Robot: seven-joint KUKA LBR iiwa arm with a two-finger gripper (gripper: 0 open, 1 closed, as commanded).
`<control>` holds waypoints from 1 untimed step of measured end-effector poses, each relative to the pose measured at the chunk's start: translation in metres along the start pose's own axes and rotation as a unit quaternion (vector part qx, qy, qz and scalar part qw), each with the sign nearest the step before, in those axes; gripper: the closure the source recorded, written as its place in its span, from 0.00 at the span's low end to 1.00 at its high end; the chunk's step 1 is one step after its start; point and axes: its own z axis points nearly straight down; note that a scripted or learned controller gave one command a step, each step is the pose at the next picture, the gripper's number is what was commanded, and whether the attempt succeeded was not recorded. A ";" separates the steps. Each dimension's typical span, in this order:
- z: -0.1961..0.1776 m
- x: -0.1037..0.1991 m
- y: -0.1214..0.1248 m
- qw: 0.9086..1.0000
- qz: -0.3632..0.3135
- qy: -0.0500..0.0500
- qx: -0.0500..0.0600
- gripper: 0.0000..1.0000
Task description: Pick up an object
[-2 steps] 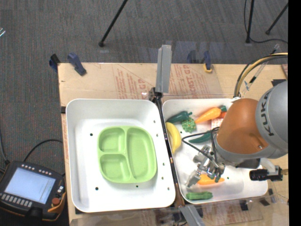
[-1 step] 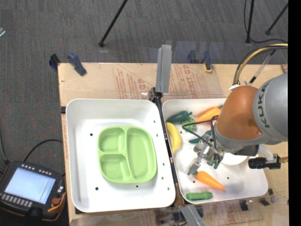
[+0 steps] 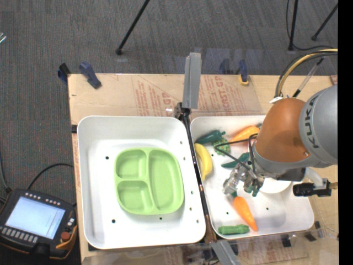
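Carrot (image 3: 244, 212) lies just near of my gripper (image 3: 240, 183); I cannot tell its opening, and I fear it glancing off sideways.

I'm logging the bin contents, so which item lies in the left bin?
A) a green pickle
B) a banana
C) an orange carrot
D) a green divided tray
D: the green divided tray lies in the left bin, while the banana, carrot and pickle are all in the right bin.
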 end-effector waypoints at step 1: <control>0.000 0.000 0.000 1.000 0.000 0.000 0.000 0.00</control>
